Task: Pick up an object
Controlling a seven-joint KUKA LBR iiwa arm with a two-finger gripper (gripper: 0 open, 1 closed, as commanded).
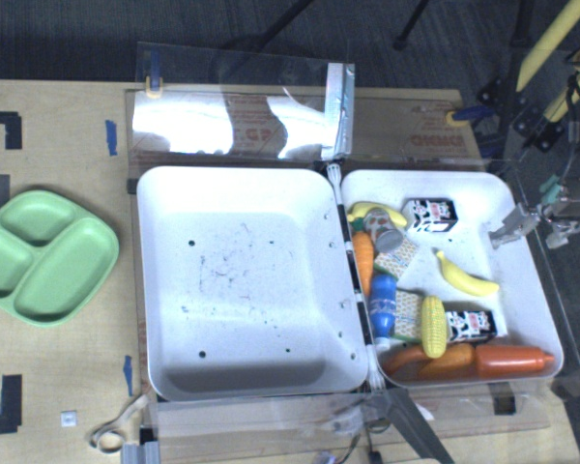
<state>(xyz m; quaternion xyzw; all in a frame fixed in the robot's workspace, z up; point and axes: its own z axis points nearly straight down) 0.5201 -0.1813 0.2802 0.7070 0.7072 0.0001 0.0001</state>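
Yellow banana (467, 276) lies just below-left of my gripper (522, 222), long axis diagonal; can't tell gripper's state, pic too blurry.

Wooden bench (68, 375), two white bins (242, 365), green divided plate (44, 256)

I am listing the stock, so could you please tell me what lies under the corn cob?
The corn cob rests across an orange carrot beside a blue bottle. Whatever lies beneath the cob itself is covered.
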